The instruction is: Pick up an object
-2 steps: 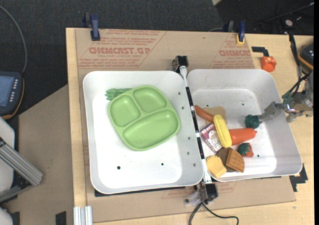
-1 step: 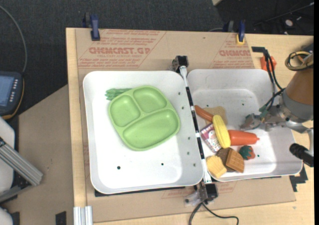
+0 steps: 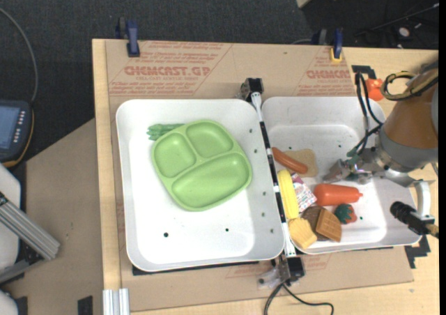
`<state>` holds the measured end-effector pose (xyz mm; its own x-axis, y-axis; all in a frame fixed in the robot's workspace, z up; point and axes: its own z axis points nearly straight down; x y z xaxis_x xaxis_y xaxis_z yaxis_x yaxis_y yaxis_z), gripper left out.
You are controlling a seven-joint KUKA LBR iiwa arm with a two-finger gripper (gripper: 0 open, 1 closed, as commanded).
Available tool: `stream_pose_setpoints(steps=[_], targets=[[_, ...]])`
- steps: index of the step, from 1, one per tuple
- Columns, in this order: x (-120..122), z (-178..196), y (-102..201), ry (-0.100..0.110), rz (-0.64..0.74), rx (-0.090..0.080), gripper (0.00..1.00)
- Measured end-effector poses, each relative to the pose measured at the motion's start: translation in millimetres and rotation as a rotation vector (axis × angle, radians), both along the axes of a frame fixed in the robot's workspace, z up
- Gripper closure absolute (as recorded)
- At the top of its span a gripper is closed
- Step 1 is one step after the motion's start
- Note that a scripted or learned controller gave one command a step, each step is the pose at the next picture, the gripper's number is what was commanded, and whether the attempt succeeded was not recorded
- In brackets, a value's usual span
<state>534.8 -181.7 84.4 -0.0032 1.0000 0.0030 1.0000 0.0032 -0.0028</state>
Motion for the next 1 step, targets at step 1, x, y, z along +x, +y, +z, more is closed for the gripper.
stream_pose_setpoints(steps=[1], targets=[[122.5,1.4,-36.1,0.0,0.003,0.012,0.0]])
